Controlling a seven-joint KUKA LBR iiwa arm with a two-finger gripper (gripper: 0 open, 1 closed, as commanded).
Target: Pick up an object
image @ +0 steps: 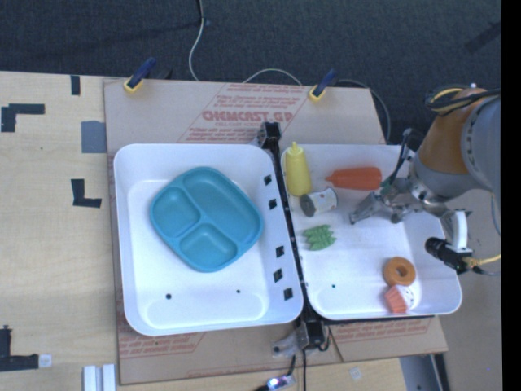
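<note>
My gripper [379, 209] hangs over the right bin [358, 300], just below an orange carrot [356, 177] and to the right of a small grey can [320, 201] lying on its side. No object can be seen in it. A yellow mustard bottle [297, 171] lies along the bin's left wall. A green leafy piece [319, 236] rests below the can. A brown donut [399, 271] and an orange-and-white piece [398, 299] sit at the bin's front right corner.
The left bin [134, 300] holds a blue divided plate [206, 217]. The grey arm with its orange band [448, 145] comes in over the right bin's right edge, with a black cable fitting [448, 252] beside it. A black divider strip [281, 218] runs between the bins.
</note>
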